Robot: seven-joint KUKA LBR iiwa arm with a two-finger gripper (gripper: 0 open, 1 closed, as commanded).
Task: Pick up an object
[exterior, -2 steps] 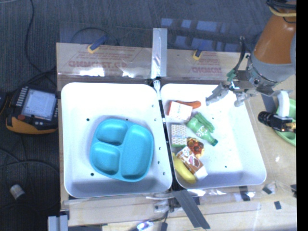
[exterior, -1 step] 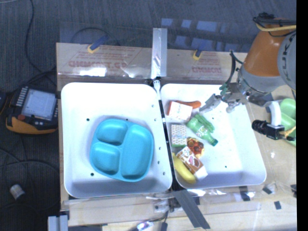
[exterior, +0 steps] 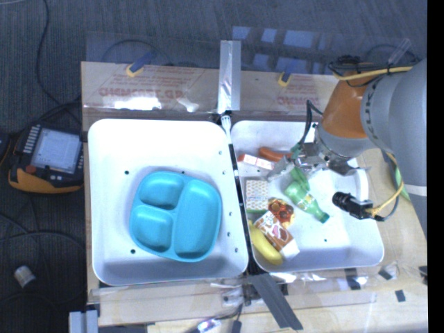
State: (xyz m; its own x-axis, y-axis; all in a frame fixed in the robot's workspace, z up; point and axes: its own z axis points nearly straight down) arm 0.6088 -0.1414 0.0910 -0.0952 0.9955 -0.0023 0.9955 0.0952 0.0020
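Pincer (exterior: 300, 164): state cannot tell, low in right bin (exterior: 361, 248).
Green bottle (exterior: 305, 196): just below pincer, long axis running down-right.

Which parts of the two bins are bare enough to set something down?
Left bin: bare floor rings the blue tray, widest along its upper side. Right bin: bare lower right corner, beyond the green bottle. Crowded by the divider: banana, snack packets, with the gripper above.

Arm (exterior: 402, 127): 1 unit, large rounded grey casing, smooth and matte; orange band (exterior: 345, 113) encircles it above the wrist; yellow cable (exterior: 392, 189) loops along the lower side to a black cylindrical fitting (exterior: 350, 203); tool (exterior: 305, 159) is metallic grey with small dark parts; no markings legible.
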